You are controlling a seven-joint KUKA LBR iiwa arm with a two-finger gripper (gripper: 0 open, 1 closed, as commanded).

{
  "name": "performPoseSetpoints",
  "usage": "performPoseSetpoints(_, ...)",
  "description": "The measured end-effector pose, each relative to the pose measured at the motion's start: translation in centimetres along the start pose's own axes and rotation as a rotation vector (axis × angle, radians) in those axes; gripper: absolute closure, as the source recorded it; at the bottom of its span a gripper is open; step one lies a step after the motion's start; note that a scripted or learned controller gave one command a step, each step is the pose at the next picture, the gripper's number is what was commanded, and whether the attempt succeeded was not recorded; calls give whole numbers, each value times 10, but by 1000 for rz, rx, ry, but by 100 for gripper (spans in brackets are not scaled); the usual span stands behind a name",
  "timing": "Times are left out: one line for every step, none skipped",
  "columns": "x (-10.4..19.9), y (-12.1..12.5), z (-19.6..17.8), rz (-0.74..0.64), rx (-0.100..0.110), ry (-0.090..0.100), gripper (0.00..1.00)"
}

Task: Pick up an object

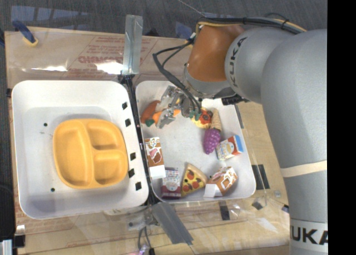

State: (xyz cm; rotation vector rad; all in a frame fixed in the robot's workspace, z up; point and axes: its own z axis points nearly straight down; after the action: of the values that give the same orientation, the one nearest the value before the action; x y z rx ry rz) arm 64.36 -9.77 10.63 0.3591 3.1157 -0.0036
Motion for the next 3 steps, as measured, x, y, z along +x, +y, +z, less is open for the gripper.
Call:
performPoseSetpoints(3,13,-149,-31,-3,-9,100)
performPoseSetpoints(-7,-39,-187,233,0,1,100)
performPoseSetpoints(27,-12,-36,161,0,15,100)
